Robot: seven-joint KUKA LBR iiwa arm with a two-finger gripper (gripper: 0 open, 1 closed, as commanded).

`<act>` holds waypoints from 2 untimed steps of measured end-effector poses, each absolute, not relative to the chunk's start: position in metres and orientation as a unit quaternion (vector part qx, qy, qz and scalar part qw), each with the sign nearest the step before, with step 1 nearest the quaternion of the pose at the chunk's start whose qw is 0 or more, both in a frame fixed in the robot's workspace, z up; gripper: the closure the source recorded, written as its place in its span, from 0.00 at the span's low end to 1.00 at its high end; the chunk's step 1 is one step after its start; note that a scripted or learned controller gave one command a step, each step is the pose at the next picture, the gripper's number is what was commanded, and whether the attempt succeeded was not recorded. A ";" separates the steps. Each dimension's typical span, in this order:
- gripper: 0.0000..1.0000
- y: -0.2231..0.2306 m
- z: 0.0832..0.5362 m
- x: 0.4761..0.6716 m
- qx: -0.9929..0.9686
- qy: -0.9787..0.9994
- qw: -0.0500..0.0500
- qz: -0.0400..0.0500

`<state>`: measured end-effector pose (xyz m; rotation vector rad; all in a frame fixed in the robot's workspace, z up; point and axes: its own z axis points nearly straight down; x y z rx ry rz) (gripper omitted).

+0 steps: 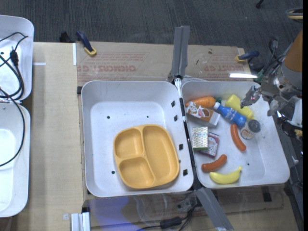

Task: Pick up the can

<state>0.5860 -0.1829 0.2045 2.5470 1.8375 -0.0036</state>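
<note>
Dark carpet lies behind the table [53,81], whose cardboard-covered top carries two shallow white bins side by side. One bin [96,100] holds a yellow divided plate [144,155] near its front edge. The other bin [274,162] is crowded: a toy carrot [204,101] and a small carton [198,111] toward its back left corner, a blue bottle [231,114] lying across a yellow block [238,103], two sausages [237,137] [213,163], a banana [226,176] at the front edge, and two flat packets [200,139] by the left wall.

The can [253,125] appears to be the small grey round thing near the bin's right side, just beside a pale disc [247,134] and close to the blue bottle's base; it is small and dim, so this reading is tentative.

The end effector [257,97] hangs at the bin's back right corner, above and behind the can, apart from it. Its fingers are too blurred against the wiring to judge, so I cannot tell whether they are spread or pressed together, and nothing is seen between them.

The step in hand looks like the approach. The next move calls for shifting toward the front edge until centred over the can, then lowering with fingers clear of the bottle and the sausage beside it.
</note>
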 end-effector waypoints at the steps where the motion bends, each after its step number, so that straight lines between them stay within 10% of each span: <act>1: 0.00 -0.126 0.264 0.643 0.847 0.531 0.000 -0.001; 2: 0.00 -0.172 0.091 0.622 0.932 0.363 0.000 -0.002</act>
